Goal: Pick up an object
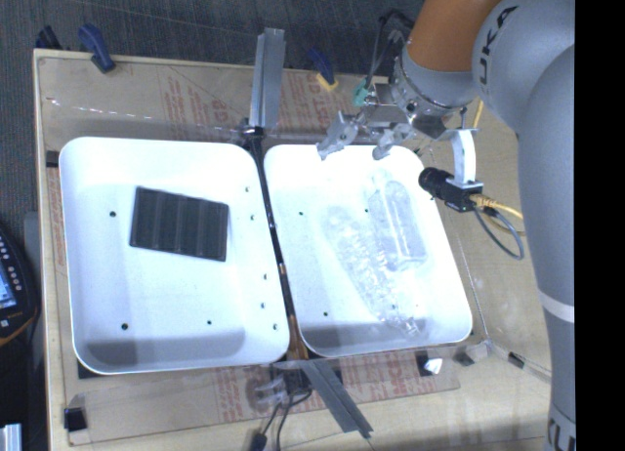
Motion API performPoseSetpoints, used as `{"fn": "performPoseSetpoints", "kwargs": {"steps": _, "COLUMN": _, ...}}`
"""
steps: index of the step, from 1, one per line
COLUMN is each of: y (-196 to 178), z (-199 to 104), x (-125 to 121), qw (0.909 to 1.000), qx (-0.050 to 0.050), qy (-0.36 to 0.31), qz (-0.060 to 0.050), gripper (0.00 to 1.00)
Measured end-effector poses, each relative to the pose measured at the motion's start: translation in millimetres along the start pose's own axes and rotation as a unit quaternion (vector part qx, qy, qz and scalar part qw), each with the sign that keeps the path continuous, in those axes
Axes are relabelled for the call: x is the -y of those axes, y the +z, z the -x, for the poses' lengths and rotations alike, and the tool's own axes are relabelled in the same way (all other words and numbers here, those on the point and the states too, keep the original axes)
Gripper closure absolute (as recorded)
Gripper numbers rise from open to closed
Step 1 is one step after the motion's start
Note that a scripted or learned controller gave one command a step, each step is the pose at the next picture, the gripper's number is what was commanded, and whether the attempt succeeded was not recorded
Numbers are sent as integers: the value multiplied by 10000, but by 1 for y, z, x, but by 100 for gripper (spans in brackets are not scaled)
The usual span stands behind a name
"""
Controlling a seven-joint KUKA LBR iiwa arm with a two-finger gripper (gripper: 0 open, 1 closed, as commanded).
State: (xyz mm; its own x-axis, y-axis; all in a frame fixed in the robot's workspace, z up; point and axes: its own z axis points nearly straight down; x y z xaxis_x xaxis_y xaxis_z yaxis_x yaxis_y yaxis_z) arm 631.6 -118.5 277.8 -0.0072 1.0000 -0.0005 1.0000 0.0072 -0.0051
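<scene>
gripper (pixel 355 143) hangs with fingers spread and nothing between them, over the far rim of the right bin (pixel 303 244). below and ahead of it lie clear plastic bottles (pixel 383 244), crumpled and hard to read against the white, so a descent could pinch air or slip off. far off to its side, the dark ribbed pad (pixel 180 224) lies flat in the left bin (pixel 88 273), too flush to pinch.
</scene>
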Motion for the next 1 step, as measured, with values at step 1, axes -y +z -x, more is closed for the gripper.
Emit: {"fn": "performPoseSetpoints", "kwargs": {"steps": 1, "y": 61, "z": 2, "x": 57, "qw": 9858, "qx": -6, "qy": 1681, "qz": -12, "gripper": 0}}
